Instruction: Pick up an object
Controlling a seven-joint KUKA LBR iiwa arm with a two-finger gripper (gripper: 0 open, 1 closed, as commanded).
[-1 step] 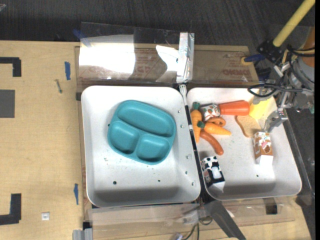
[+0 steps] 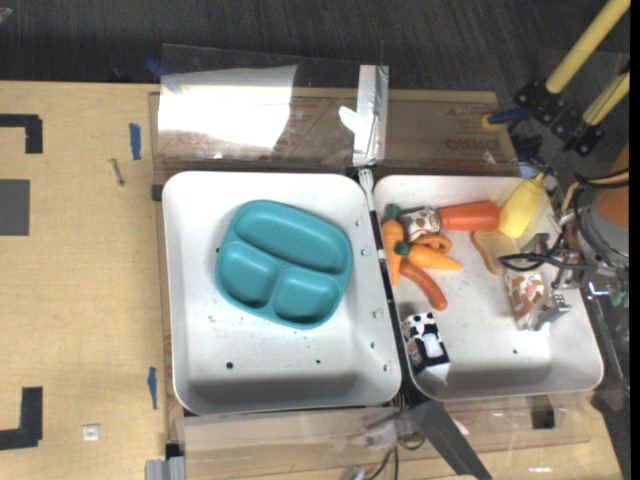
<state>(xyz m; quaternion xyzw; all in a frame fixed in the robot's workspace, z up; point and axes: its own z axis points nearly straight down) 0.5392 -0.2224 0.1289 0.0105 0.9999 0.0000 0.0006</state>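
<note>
Tan cardboard covers the surface [image 2: 70,298] down at the near edge, and sitting on it are the two white bins side by side. Nearest to us in the right bin [image 2: 500,373] there's a small black-and-white cow toy [image 2: 424,340], tucked against the wall that divides the bins. Over in the left bin [image 2: 200,368] we've got a teal divided plate [image 2: 284,261] lying flat, all alone in the middle. Back to the right bin and a little farther up, a cluster: an orange carrot [image 2: 430,257], a reddish sausage-shaped piece [image 2: 424,284] just beneath it, touching, and a longer orange carrot [image 2: 468,215] toward the far wall. A yellow toy [image 2: 522,208], maybe a lemon or a corn cob, hard to say, sits in the far right corner. At the right side of this bin the pincer [image 2: 540,303] is down low among dark cables, near a crinkled wrapper-like item [image 2: 524,290]; whether its fingers are parted or closed on anything, I can't tell from here. Beyond the bins, a clear plastic sheet [image 2: 260,118] glares, then dark floor [image 2: 300,18].
</note>
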